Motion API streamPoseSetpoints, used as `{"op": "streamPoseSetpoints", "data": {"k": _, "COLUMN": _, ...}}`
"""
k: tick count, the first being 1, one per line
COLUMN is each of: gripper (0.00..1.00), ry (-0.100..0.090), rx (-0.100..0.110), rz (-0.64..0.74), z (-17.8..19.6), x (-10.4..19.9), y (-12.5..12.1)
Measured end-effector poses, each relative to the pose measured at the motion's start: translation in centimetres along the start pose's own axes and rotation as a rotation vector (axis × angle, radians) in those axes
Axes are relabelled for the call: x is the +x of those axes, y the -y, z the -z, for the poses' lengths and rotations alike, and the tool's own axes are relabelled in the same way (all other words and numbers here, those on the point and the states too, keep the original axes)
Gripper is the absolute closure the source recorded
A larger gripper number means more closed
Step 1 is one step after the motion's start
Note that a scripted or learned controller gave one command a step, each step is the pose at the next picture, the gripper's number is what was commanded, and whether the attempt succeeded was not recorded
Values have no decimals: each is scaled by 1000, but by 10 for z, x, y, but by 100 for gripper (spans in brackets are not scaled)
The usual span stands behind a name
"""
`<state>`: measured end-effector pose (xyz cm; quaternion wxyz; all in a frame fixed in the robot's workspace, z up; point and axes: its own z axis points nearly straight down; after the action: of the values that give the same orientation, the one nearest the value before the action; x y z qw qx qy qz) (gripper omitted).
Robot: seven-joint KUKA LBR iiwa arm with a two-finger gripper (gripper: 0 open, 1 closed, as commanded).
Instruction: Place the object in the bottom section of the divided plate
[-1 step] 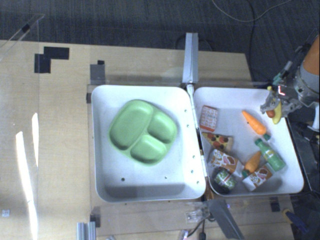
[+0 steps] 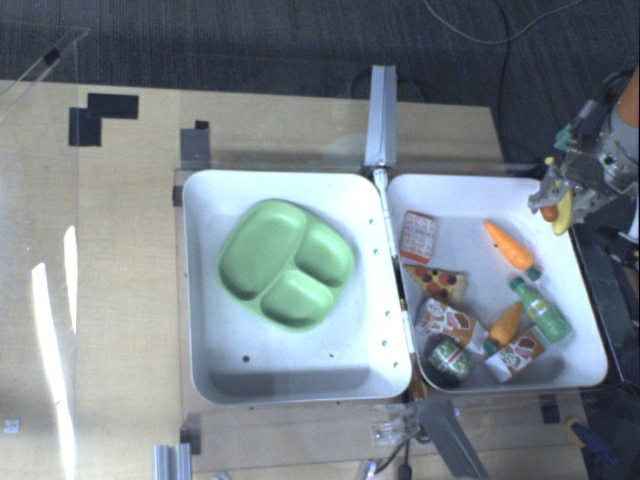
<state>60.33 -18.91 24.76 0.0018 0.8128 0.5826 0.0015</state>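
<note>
**Arm parked far right of the plate, small yellow piece at its tip**

The pale wooden worktop (image 2: 120, 268) carries two white bins side by side. The left bin (image 2: 210, 358) holds the green plate (image 2: 287, 261), which sits a little turned. Its big section faces up and left, and its bottom section (image 2: 295, 299) faces the near rim. I see nothing lying in any section.

The right bin (image 2: 590, 363) sits just right of the plate's bin, and everything loose is in it, well apart from the plate.

The grey arm (image 2: 612, 153) comes in far to the right of the plate, over the right bin's far right corner. A small yellow piece (image 2: 562, 214) hangs at the jaws there, with something reddish (image 2: 541, 205) just on its plate side. I cannot tell whether the jaws are clamped on it or standing apart.

The rest, in falling size:
- A green bottle (image 2: 541, 311) lies far right of the plate.
- An orange carrot (image 2: 507, 246) lies up from the bottle.
- A red and white packet (image 2: 418, 236) is nearest the plate.
- A spotted packet (image 2: 438, 283) and a brown pouch (image 2: 445, 320) lie below the red and white packet.
- A dark can (image 2: 447, 360) lies lower still.
- A small carton (image 2: 515, 355) and an orange piece (image 2: 506, 323) lie beside the bottle.
</note>
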Motion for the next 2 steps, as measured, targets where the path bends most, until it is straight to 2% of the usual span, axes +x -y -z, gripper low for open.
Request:
{"op": "streamPoseSetpoints", "data": {"k": 1, "gripper": 100, "ry": -1, "rx": 2, "rz": -62, "z": -44, "x": 88, "y": 14}}
{"op": "streamPoseSetpoints", "data": {"k": 2, "gripper": 100, "ry": -2, "rx": 0, "rz": 42, "z": -27, "x": 173, "y": -10}}
